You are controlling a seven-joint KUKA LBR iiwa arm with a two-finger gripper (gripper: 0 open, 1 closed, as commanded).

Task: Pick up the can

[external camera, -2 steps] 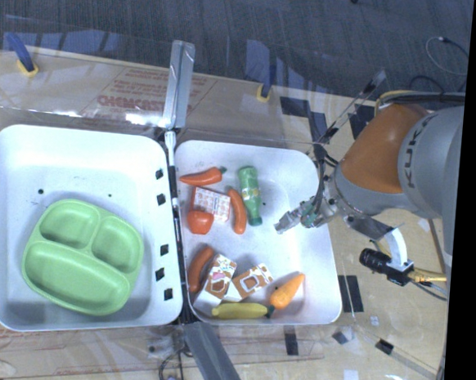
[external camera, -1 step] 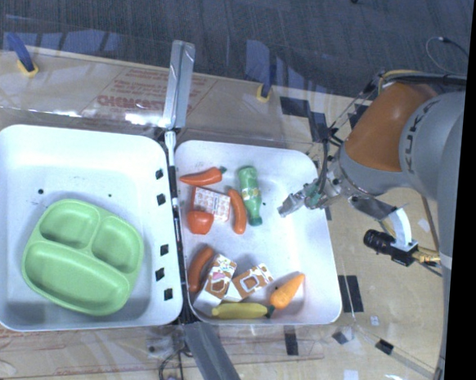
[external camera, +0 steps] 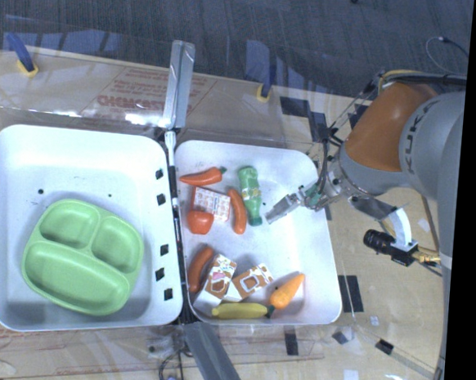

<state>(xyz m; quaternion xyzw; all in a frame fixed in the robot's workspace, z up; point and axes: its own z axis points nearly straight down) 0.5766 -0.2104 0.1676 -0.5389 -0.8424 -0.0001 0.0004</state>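
I see the can (external camera: 251, 196) lying in the right bin (external camera: 319, 257), long axis twelve-to-six, just at nine o'clock of my gripper (external camera: 282, 208); its grip state I cannot tell.

My arm (external camera: 422, 142) is grey with an orange band. Both bins (external camera: 318, 265) are white. Divided plate (external camera: 83, 255) is light green. Bottle (external camera: 251, 194) is green with a pale label. Banana (external camera: 241, 311) is yellow, carrot (external camera: 287, 290) orange, tomato (external camera: 201, 221) red. Cartons (external camera: 237, 280) are white and brown patterned.
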